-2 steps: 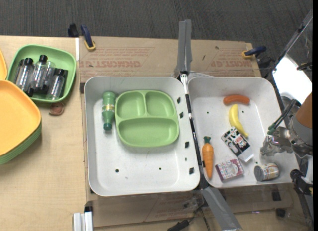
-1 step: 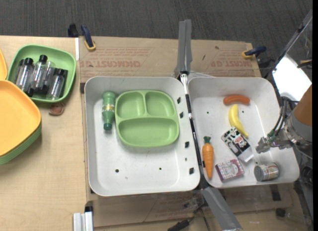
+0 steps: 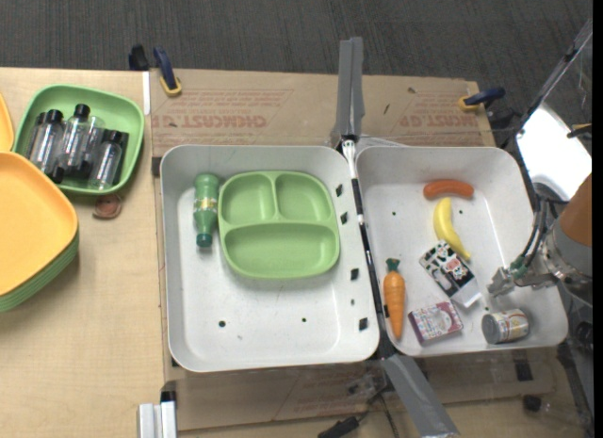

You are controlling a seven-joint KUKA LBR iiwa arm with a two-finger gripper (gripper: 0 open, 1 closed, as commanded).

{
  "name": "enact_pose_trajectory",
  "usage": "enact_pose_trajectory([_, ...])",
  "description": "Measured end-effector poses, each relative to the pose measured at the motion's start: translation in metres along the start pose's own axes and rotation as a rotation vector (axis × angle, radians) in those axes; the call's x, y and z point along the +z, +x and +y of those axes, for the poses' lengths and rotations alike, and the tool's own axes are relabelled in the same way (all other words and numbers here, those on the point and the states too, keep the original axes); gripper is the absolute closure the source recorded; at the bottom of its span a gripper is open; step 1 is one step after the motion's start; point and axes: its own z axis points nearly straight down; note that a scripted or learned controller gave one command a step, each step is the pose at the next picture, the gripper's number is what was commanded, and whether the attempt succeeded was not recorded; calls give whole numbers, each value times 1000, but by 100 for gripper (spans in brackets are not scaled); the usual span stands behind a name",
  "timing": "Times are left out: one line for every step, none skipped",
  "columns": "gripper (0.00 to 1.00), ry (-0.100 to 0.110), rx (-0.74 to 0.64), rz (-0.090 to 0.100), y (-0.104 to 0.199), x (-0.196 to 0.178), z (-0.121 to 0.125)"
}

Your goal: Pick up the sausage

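Orange sausage (image 3: 448, 188) lies well apart from the seemingly unladen pincer (image 3: 501, 283).

In the right bin (image 3: 372, 238), the sausage (image 3: 448, 188) is lying toward the far wall, the banana (image 3: 449, 227) just before it (nearly touching). The divided plate (image 3: 279, 223) is sitting in the left bin (image 3: 179, 332), a bottle (image 3: 204, 208) lying left of it.
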Motion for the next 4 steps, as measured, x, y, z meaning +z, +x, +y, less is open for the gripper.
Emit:
enact_pose_trajectory([100, -1, 422, -1, 0, 0, 0])
enact_pose_trajectory([100, 1, 421, -1, 0, -8, 0])
enact_pose_trajectory([100, 0, 107, 0, 7, 0, 1])
enact_pose_trajectory([100, -2, 85, -1, 0, -7, 1])
